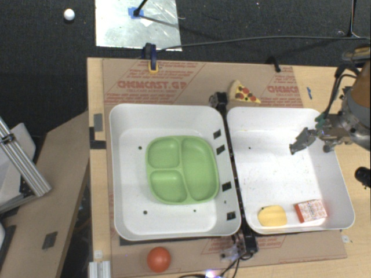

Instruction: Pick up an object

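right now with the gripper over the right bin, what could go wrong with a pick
1. The gripper hangs high in the right bin, far from the yellow object and red box; closing here likely grabs nothing.
2. Both sit by the bin's near wall, which may block a finger.

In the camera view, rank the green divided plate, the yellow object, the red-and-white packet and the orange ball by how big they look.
1. green divided plate, by far the largest.
2. yellow object and red-and-white packet: too alike to separate.
3. orange ball, slightly smaller, though the gap is narrow.
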Available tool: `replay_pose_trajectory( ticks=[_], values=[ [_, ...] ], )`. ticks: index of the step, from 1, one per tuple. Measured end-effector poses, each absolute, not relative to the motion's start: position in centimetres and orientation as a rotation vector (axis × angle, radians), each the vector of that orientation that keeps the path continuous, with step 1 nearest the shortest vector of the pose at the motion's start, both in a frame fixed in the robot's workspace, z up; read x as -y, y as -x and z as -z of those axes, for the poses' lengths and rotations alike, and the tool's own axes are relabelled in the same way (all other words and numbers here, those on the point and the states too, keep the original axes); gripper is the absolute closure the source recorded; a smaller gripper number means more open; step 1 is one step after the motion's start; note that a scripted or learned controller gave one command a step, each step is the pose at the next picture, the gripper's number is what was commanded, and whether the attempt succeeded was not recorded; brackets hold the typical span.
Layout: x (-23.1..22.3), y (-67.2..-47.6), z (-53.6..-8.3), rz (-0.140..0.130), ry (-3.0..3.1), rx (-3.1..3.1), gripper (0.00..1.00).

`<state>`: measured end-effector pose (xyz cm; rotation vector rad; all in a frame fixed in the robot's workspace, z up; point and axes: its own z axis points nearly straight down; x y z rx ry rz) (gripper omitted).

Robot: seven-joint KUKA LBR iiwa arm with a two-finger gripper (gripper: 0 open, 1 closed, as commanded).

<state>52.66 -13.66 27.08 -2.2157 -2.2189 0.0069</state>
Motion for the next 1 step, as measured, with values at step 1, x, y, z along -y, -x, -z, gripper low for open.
replay_pose_trajectory(
  ticks=[1],
  values=[
    [13.65,-52.85,-27.54,0.002,2.219,2.227,0.0]
  ],
)
